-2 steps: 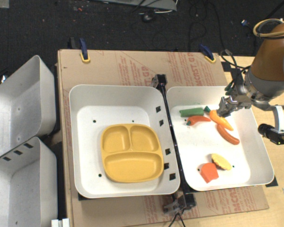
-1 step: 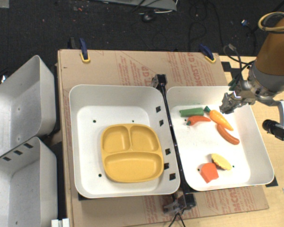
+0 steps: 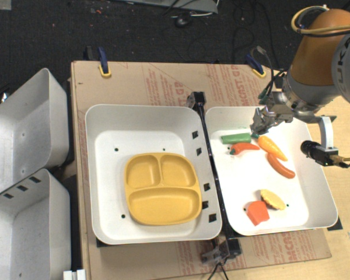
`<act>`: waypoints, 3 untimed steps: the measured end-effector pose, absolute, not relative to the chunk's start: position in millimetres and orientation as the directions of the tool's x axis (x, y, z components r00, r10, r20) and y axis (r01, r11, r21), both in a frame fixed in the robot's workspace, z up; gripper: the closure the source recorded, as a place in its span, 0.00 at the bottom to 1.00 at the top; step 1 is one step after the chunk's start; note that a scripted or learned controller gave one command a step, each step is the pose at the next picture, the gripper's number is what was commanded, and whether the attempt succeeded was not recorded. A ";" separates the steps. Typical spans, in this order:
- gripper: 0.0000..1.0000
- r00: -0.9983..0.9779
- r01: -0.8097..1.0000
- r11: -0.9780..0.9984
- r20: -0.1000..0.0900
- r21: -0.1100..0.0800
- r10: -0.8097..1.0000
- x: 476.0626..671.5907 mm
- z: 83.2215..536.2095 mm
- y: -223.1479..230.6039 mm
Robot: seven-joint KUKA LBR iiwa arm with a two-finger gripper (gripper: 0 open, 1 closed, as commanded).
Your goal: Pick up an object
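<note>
In the right bin [image 3: 315,212] lie several toy foods. A green piece [image 3: 235,137] sits at the upper left, with a small red-orange piece [image 3: 245,148] just below it. An orange carrot-like piece [image 3: 272,146] and an orange sausage [image 3: 281,167] lie to the right. Lower down are a yellow slice [image 3: 273,199] and an orange-red block [image 3: 257,213]. My gripper [image 3: 261,127] hangs low over the bin's upper part, right above the gap between the green piece and the carrot-like piece. Nothing shows between its tips.
The left bin [image 3: 102,156] holds a yellow divided plate [image 3: 162,188]. A black bar [image 3: 203,139] runs between the two bins. Blue clamps [image 3: 104,67] hold the cardboard base at the back. White containers [image 3: 23,156] stand off the bench on the left.
</note>
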State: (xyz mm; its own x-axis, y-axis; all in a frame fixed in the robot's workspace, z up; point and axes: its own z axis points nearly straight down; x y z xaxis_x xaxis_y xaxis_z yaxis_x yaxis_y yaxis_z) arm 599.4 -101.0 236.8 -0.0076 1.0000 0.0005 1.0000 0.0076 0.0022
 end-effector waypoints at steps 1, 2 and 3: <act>1.00 -0.006 1.000 0.006 0.001 -0.001 1.000 597.6 228.0 -53.3; 1.00 -0.009 1.000 0.009 0.002 0.002 1.000 602.7 238.5 5.9; 1.00 -0.008 1.000 0.008 0.001 -0.002 1.000 604.0 224.2 60.5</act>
State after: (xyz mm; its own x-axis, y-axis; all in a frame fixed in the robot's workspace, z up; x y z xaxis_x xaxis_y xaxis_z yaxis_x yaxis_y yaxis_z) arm 604.0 60.5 224.2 -0.0077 1.0000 0.0012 1.0000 0.0077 -0.0015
